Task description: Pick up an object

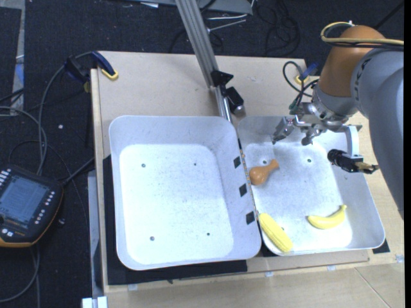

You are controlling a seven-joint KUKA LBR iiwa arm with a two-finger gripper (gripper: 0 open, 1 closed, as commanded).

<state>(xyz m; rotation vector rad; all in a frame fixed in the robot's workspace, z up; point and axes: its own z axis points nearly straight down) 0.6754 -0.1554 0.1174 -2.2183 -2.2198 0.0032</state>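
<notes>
Drumstick (262,172), the brown toy one, is what I'm picking as the likeliest target, since it is lying nearest the claw (293,133) of the three things in the right bin (308,236). From the claw it is sitting below and to the left, toward the ridge where the right bin is meeting the left bin (170,191). Its long axis is running on a slant, thin end pointing up and right toward the claw, fat end down and left against the bin's wall.

I'm seeing the claw hanging over the far part of the right bin with its two fingers spread apart and nothing between them. The fingers seem to be lined up roughly left to right, so I'm judging they are crossing the drumstick's axis only at an angle; a wrist turn may be helping before descent.

Farther off, a corn cob (275,232) is lying well below the claw at the near left corner, and a banana (327,217) is lying well below and slightly right.
</notes>
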